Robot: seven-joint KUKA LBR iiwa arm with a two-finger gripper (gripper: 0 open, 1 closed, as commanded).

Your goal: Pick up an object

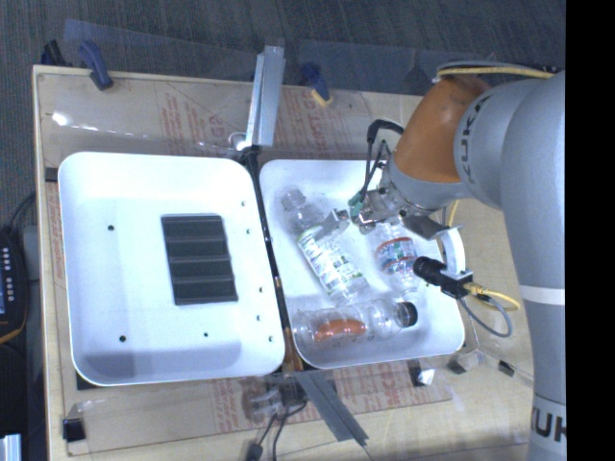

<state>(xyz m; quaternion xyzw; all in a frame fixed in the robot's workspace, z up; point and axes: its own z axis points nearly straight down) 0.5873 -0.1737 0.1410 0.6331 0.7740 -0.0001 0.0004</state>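
The right bin (317, 176) holds several clear plastic bottles. One with a green-and-white label (330, 260) lies at a slant in the middle. Another with a red-and-blue label (396, 255) lies to its right, and a smaller clear one (298, 207) is at the upper left. A bottle with an orange label (351, 325) lies along the near wall. My gripper (348, 217) hangs low over this bin, just above the top end of the green-labelled bottle and between it and the red-and-blue one. Whether it touches either bottle is unclear.
The left bin (115, 200) has a black ribbed rectangular block (198, 258) lying flat near its middle. A metal divider bar (264, 94) rises between the bins at the back. The arm's grey body and orange band (437, 142) cover the right bin's far right corner.
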